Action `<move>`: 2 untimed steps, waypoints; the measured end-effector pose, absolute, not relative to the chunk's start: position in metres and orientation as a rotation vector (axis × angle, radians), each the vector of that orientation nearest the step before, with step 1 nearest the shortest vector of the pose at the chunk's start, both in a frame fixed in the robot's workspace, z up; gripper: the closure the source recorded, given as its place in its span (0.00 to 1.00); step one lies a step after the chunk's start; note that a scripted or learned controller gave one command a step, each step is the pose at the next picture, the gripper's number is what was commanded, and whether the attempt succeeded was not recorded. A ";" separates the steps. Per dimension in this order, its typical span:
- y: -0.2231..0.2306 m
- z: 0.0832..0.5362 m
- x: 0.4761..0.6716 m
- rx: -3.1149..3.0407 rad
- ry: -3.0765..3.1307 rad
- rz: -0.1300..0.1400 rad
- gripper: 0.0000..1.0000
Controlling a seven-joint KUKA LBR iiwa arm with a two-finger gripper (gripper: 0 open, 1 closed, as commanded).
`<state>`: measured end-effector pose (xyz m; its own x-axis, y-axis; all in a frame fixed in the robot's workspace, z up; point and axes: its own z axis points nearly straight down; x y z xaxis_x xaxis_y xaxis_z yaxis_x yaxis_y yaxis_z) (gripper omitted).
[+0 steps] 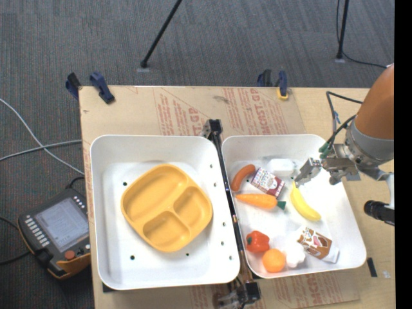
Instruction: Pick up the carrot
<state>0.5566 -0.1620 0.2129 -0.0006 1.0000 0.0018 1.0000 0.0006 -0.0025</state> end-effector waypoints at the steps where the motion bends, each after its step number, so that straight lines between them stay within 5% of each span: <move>1: -0.094 0.105 0.572 -2.215 -2.219 0.004 0.00; 2: -0.096 0.115 0.573 -2.222 -2.214 0.002 1.00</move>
